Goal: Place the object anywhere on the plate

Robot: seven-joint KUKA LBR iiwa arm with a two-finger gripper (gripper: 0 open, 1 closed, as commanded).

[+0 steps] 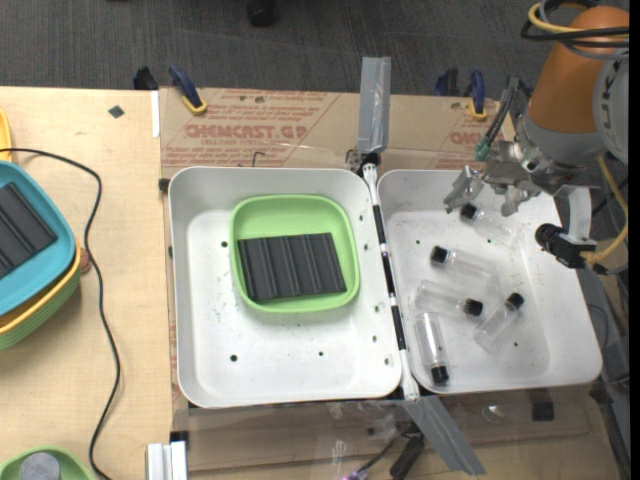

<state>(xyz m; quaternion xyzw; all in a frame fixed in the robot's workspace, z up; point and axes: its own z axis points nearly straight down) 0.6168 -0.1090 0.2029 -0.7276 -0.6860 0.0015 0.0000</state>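
Above the right white bin's [560, 368] far edge, the two-finger gripper [490, 202] hangs spread wide, holding nothing, clear vials [432, 343] well apart below.

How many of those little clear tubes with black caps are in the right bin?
4, though clear plastic is hard to see. Upper vial, middle vial, right vial, near-edge vial, all lying in the right bin.

A wooden table [80, 388] carries a printed cardboard sheet [260, 128] held by blue clamps [186, 88]. At the left edge sit stacked teal and yellow dishes [35, 268], with a black cable [100, 298] trailing past them. Grey carpet [300, 18] lies beyond.
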